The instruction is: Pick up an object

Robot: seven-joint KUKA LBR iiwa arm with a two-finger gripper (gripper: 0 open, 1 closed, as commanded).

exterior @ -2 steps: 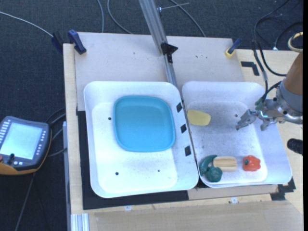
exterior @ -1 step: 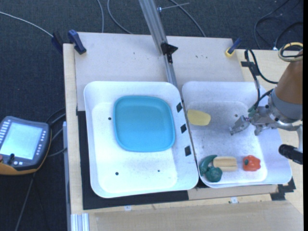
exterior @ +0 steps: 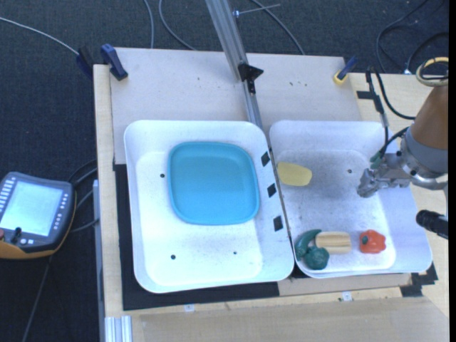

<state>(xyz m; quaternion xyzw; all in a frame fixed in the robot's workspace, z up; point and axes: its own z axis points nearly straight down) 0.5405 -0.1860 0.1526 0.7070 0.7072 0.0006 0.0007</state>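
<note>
The right bin (exterior: 335, 137) holds a yellow flat piece (exterior: 294, 174) near its left wall. Along its near edge lie a green toy vegetable (exterior: 311, 249), a tan block (exterior: 333, 242) and a red-orange toy pepper (exterior: 372, 241). My gripper (exterior: 368, 184) hangs over the right side of this bin, above and to the right of the tan block, with nothing seen in it. It stands well apart from the yellow piece. The left bin (exterior: 146, 191) holds a blue square plate (exterior: 214, 182).
A metal pole (exterior: 229, 38) slants down from the top to the divide between the bins. A teach pendant (exterior: 32, 212) lies off the bench at the left. Cables run on the dark floor behind the bench, and blue and yellow clamps sit at its back corners.
</note>
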